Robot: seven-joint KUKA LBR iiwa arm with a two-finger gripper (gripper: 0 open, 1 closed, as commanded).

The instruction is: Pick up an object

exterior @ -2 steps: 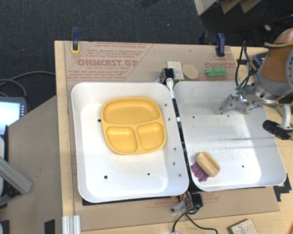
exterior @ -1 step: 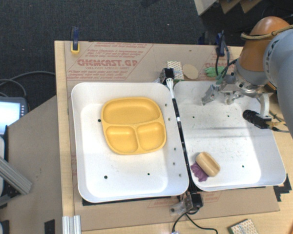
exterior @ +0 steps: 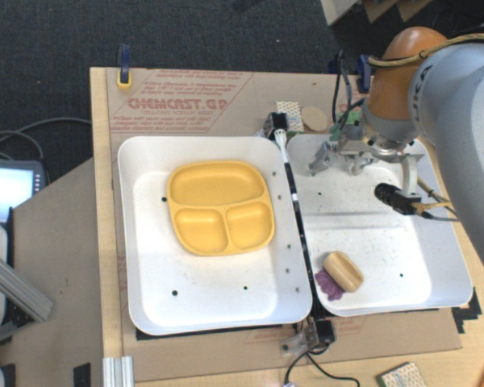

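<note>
While the claw (exterior: 347, 158) hovers at the right bin's (exterior: 444, 285) twelve-o'clock end, whether apart or together I cannot tell, the tan roll (exterior: 344, 270) lies toward six o'clock, its long axis running ten-to-four, touching a purple scrap (exterior: 326, 284).

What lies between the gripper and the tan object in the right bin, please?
Bare white bin floor. In the camera view, the gripper hangs at the right bin's far end, and the tan object rests on a purple piece near its front-left corner.
</note>
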